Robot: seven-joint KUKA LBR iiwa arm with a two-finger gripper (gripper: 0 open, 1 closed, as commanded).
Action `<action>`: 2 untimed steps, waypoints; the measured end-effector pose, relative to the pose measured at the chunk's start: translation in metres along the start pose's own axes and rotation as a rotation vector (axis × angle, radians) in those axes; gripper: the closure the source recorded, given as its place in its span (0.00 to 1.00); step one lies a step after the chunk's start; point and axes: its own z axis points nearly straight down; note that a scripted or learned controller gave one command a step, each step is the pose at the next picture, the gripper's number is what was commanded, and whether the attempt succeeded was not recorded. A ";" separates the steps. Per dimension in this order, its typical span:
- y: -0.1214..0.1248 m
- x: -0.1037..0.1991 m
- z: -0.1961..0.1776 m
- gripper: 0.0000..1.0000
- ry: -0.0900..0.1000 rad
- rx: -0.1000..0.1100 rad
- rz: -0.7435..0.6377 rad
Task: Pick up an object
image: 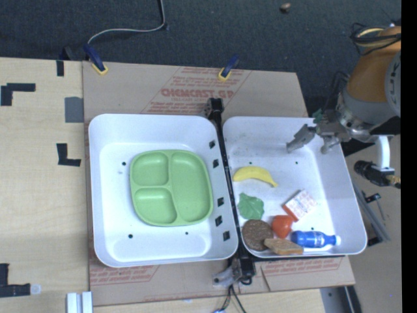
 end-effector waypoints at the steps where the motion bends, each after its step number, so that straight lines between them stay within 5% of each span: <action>1: 0.020 0.067 0.023 0.00 0.001 0.001 -0.001; 2: -0.003 0.080 0.100 0.00 0.000 -0.001 0.000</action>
